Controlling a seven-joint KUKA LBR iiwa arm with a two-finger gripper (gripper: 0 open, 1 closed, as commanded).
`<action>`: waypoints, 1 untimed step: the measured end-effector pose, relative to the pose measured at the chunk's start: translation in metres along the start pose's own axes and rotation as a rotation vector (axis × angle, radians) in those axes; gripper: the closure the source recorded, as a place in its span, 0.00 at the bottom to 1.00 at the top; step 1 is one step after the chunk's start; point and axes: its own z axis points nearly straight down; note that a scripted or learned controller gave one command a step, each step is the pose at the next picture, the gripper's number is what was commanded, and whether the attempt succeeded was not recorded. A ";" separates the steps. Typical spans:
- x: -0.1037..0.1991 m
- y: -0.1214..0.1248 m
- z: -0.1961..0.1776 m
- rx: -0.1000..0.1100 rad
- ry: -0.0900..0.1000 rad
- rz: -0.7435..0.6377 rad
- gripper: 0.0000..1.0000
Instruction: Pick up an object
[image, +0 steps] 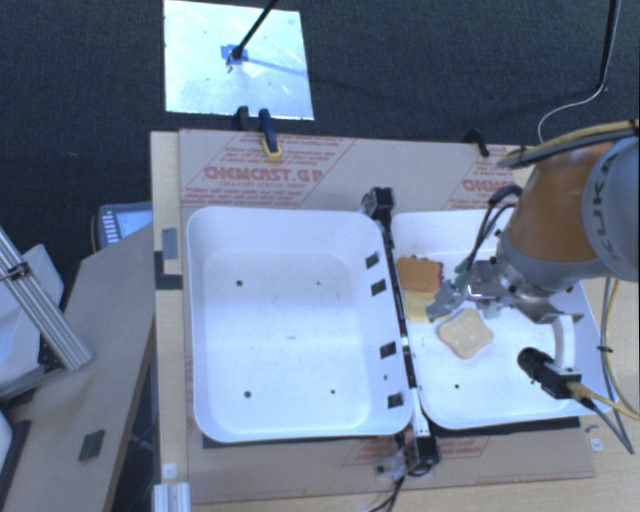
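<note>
Mostly the arm (570, 215) hid the right bin's (500, 400) 3 o'clock side, and its upper part ran off frame. Gripper (452, 296) sat low over that bin; grip state: couldn't tell. Tan toast-like piece (465, 333) lay just at its 5 o'clock; orange-yellow block (420, 275) at 10 o'clock. Board (300, 170) read "CHEMCAST GP".

Red print, apparently "CHEMCAST GP", repeated on the board (300, 165) under the bins
</note>
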 end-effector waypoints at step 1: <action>0.059 -0.010 -0.051 -0.010 0.003 -0.014 0.00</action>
